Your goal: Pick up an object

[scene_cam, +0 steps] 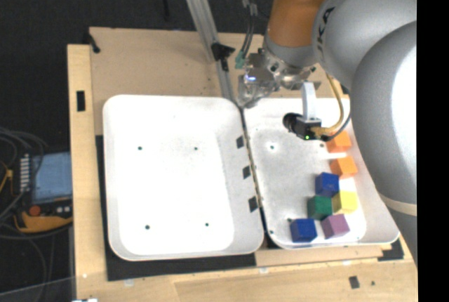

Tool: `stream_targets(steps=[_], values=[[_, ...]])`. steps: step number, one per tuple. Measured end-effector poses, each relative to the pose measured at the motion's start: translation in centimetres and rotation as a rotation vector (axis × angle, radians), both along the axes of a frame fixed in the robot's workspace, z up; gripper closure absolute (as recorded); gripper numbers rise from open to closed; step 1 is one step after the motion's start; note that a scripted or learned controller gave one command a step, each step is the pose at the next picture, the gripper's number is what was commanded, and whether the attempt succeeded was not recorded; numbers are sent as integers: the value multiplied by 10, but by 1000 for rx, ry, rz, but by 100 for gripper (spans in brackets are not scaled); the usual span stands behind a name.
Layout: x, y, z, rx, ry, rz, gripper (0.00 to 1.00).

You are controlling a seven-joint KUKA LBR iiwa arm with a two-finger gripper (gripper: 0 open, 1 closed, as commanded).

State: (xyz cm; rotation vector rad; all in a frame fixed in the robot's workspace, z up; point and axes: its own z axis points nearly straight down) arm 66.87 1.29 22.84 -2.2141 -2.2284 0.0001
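Several small coloured blocks lie in the right bin (280, 174), clustered along its right side. There are two orange blocks (343, 166), a blue block (326, 183), a green block (319, 206), a yellow block (346, 201), a purple block (335, 225) and another blue block (303, 230). My gripper (252, 88) hangs below the orange wrist band, over the far left corner of the right bin, close to the divide between the bins. It is well apart from the blocks, and I see nothing in it.
The left bin (168, 174) sits beside the right one. A slanted metal rail (200, 9) rises behind the bins, close to the gripper. A black part with a cable (300, 125) hangs over the right bin. The large grey arm covers the right side.
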Motion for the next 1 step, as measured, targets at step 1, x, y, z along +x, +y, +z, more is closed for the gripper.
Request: stream_targets(steps=[1], values=[[-5,45,1,1,1,1,100]])
